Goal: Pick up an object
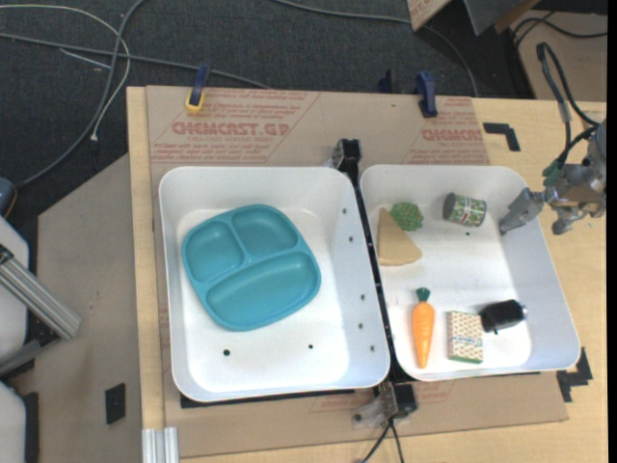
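Gripper (542, 215) sits at the right edge of the frame, over the upper right rim of my right bin (540, 287); two grey fingers (519, 212) are spread apart, one pointing down-left over the bin's corner, the other just outside the rim; nothing between them, so wide and holding nothing.

Right bin contents: small green can (465, 209) lying on its side in the upper part, nearest to my fingers but apart from them; green broccoli piece (407, 216) to its left, touching the top of a tan wedge (394, 241) that lies against the bin's left wall; orange carrot (422, 327) upright in frame at the lower middle, green top pointing up; small printed box (465, 337) just right of the carrot; black object (502, 314) just above and right of that box, can't tell what it is.

Left bin (193, 355) holds a teal divided plate (252, 266), three compartments, slightly rotated, centre-left of the frame.

Both bins rest on a cardboard sheet (289, 123) held by two blue clamps (200, 85) at the top edge.
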You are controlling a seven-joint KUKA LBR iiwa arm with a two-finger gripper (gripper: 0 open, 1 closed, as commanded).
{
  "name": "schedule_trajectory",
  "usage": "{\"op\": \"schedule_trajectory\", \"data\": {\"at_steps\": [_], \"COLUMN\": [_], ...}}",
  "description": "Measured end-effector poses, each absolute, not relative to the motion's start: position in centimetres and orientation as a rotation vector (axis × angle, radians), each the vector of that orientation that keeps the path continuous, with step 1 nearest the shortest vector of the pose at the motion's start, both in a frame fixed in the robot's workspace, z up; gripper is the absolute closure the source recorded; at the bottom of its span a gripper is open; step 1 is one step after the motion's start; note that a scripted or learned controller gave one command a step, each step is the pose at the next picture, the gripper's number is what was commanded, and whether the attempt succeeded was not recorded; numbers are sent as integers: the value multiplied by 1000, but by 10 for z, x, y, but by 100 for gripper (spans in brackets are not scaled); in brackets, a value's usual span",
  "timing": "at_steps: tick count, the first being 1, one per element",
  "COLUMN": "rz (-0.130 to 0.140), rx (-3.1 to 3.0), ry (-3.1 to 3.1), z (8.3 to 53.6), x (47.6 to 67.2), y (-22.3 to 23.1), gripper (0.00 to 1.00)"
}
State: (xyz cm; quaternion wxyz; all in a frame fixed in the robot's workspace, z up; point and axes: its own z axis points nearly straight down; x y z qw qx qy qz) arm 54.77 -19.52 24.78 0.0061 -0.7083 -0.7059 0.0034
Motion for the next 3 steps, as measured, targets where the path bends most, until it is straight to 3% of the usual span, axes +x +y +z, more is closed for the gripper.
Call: {"op": "schedule_trajectory", "data": {"at_steps": [1,3], "rz": [0,2], "rx": [-2221,-2218], "ry": [-2221,-2218], "z": [255,154], "x": [550,546], "y": [-195,-186], "gripper": [0,0]}}
